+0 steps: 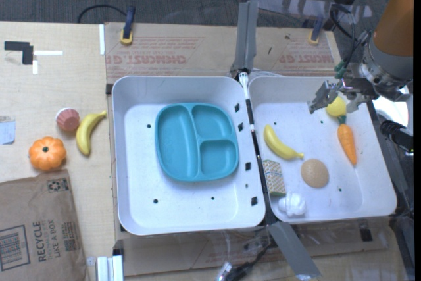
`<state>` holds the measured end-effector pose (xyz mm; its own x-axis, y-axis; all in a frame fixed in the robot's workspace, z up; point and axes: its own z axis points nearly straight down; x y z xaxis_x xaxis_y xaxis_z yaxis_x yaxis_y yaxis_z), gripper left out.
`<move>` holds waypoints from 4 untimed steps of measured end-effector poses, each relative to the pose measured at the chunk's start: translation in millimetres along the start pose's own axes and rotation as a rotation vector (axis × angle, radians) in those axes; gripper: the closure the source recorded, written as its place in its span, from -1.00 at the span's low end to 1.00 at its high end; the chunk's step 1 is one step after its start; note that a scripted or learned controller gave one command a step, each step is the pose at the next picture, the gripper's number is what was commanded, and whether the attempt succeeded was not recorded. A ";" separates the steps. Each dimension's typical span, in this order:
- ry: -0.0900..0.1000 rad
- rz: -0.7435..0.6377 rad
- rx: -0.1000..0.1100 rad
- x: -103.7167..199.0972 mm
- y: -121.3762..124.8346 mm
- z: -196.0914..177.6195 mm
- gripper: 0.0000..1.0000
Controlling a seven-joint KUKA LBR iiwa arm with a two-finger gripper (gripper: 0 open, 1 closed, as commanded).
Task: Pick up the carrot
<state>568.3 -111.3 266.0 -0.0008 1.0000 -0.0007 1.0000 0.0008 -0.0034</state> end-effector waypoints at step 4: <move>0.000 0.112 -0.002 -1.6 -40.2 67.5 1.00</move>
